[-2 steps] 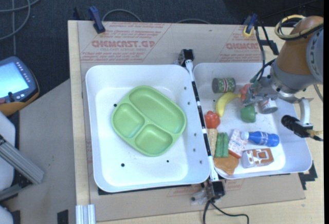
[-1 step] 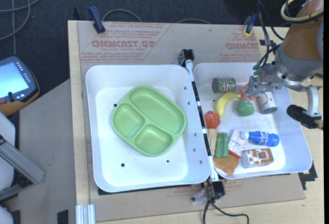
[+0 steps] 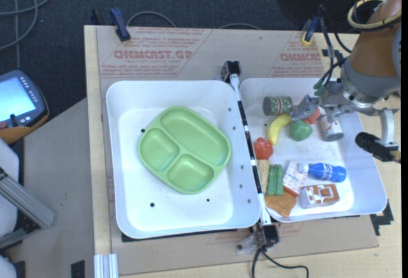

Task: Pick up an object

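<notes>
A green divided plate (image 3: 185, 149) is lying in the left bin (image 3: 121, 143). The end effector (image 3: 317, 108) is hanging over the right bin (image 3: 370, 194), among a banana (image 3: 278, 127), a green ball (image 3: 301, 131) and what is probably a can (image 3: 331, 128).

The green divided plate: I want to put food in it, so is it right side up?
Right side up: the green divided plate shows three hollow compartments facing upward.

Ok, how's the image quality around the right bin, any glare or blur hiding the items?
Camera view: lighting is even and soft, with no harsh glare on the right bin; the banana and blue bottle read sharply, while the pincer area is cluttered and slightly soft, its fingers hard to separate.
</notes>
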{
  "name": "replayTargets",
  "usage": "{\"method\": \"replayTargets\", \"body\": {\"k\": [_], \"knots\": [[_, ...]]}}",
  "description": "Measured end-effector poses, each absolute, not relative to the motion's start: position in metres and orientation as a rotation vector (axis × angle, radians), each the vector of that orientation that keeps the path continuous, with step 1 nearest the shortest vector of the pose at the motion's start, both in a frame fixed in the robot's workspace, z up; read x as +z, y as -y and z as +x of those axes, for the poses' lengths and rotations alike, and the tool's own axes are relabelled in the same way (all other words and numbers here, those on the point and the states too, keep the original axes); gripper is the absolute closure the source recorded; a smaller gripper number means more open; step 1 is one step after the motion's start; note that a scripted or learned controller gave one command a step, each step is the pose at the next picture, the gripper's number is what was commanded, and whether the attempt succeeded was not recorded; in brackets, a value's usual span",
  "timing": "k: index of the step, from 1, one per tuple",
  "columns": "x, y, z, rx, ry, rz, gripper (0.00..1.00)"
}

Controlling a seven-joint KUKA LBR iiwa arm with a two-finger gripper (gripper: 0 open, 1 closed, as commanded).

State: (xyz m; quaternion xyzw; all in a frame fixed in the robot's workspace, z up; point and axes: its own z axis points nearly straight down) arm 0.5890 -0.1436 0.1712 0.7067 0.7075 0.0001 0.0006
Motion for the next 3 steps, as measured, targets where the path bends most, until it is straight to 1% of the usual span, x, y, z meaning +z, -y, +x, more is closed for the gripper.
{"method": "replayTargets", "body": {"k": [1,2,3], "knots": [[0.079,0.15,0.594,-0.005,-2.225,2.226,0.0],[0.095,0.15,0.596,0.002,-2.221,2.219,1.0],[0.191,0.073,0.592,0.011,-2.227,2.209,1.0]]}}
